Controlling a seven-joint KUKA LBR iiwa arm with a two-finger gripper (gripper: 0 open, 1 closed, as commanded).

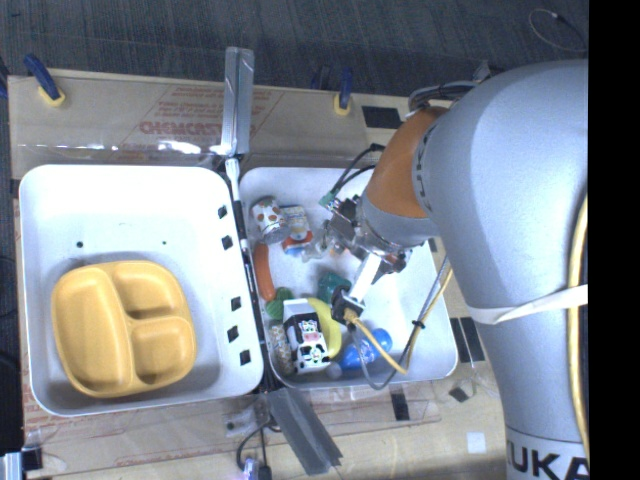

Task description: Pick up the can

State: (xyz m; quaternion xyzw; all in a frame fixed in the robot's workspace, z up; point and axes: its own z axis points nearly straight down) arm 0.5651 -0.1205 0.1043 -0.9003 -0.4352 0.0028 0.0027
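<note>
- Plainly, the can (266,216) lies on its side in the far left corner of the right-hand bin (300,186), close to the wall shared with the other bin.
- The gripper (337,230) hangs over the same far half of that bin, to the right of the can in the view and apart from it, with a small pale toy (297,234) between the two.
- Whether the gripper is spread or pressed together cannot be told; its tip is a dark tangle under the wrist.
- At the near end of the right-hand bin stand a white carton with black patches (308,336) and a blue ball (352,358).
- Just behind them is a banana (325,313), then a green lump (283,295) and a teal piece (333,286).
- An orange stick (264,271) lies along the left wall, between the carton and the can.
- The left-hand bin (120,208) holds a yellow divided tray (122,320) in its near part.
- Both bins sit on a counter (180,108) covered in brown board with red print, with a blue clamp (45,80) at its far edge.
- Beyond the counter is dark floor (300,18).
- The grey arm (520,198) covers the bin's far right corner and the counter there.
- The can's label and the toy's shape are too small to make out.
</note>
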